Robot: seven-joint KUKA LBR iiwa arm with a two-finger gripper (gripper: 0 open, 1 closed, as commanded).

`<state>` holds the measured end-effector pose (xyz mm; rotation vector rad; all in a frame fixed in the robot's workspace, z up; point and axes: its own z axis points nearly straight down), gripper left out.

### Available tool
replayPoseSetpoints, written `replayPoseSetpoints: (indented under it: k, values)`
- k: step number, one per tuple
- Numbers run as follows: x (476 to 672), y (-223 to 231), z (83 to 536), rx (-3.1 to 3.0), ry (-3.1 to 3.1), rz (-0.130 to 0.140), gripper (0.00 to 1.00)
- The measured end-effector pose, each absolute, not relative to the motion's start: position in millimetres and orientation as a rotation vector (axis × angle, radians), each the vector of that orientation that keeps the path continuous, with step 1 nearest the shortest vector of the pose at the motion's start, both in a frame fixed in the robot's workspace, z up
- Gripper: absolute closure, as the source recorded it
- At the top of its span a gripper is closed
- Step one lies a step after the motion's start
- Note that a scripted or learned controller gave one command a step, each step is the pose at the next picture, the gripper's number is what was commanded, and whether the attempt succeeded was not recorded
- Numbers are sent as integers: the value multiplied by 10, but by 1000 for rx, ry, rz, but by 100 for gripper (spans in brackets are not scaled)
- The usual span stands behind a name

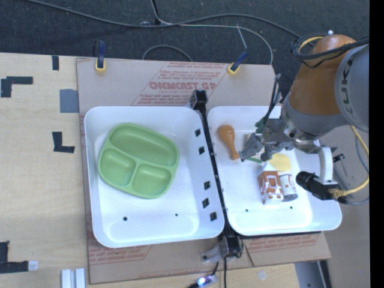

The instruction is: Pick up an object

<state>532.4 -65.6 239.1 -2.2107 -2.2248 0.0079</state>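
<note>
While the gripper (253, 149) hangs low in the right bin (324, 224), its grip impossible to tell, nothing looks lifted: orange pestle (227, 140) at nine o'clock, patterned carton (275, 187) at five.

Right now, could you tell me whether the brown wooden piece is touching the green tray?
Apart. The camera view shows the wooden piece in the right bin, the green tray in the left bin.

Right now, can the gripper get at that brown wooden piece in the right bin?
Probably yes. The gripper hangs just right of the brown wooden piece, which lies by itself on the right bin floor with nothing on top of it.
</note>
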Motion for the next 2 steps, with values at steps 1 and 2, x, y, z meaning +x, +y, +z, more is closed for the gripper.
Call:
replayPoseSetpoints:
  k: [1,2]
  values:
    - [5531,-129,2225,-2210,-2225,9,100]
    - [5762,438,2231,-2209,-2227,6,100]
